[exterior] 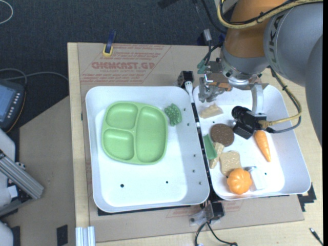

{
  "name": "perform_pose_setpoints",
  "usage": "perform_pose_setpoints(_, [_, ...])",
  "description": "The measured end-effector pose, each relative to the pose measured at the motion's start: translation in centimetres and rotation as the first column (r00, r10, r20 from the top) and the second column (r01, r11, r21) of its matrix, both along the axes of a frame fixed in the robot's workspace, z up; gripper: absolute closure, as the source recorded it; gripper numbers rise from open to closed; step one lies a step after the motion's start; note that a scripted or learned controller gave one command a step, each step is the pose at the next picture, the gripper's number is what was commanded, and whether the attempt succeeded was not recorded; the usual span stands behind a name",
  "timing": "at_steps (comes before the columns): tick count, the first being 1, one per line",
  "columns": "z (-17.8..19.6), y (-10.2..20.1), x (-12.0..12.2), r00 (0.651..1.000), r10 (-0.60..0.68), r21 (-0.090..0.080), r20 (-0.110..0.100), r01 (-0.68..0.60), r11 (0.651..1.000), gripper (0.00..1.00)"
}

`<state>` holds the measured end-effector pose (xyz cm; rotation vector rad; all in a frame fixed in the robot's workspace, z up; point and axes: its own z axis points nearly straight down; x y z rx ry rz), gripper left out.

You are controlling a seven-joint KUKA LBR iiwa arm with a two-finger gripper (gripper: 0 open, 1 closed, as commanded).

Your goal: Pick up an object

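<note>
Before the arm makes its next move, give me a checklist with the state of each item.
1. Gripper over the right bin: ok, at its upper left corner.
2. Fingers open or shut: cannot tell.
3. Object within reach below: ok, a pale wedge lies just beneath.
4. Something already held: cannot tell.
5. Other candidates in the right bin: ok, carrot, brown disc, orange fruit.
6. Left bin contents: ok, green divided plate, green cluster.
</note>
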<state>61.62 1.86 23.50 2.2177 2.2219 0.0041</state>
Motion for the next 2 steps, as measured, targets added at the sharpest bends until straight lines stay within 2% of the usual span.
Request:
perform_pose_setpoints(1, [-0.89,0.35,0.76,1.000,-0.001,-0.001,-0.001,0.001,1.000,1.00])
perform_pose_setpoints(2, [0.02,-0.34,0.34,1.000,-0.002,0.000,0.000,0.002,1.000,1.00])
